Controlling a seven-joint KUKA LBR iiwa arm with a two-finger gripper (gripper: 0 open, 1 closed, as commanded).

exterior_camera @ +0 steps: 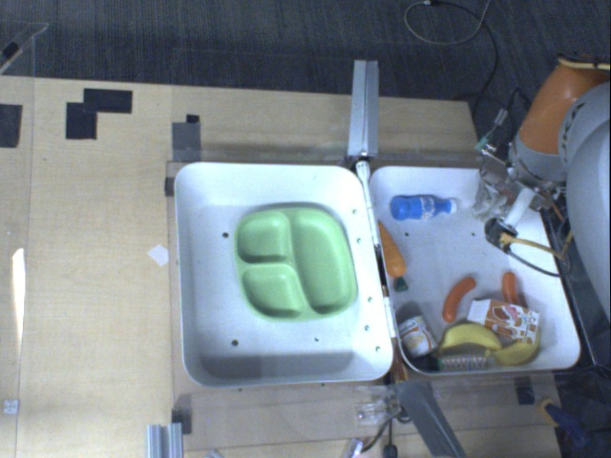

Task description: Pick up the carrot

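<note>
The gripper (496,198) hangs at the right bin's (434,181) far right; finger state unclear. It should descend lengthwise over the carrot (390,253) against the left wall.

Floor (239,12): dark carpet, far side.
Cable (458,17): thin loop lying on it, far right.
Bench (86,256): pale wood, black marks (95,111) far left.

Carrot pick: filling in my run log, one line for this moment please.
carrot: right bin, against left wall | gripper: far right side, apart from carrot | pick: not yet done
</note>
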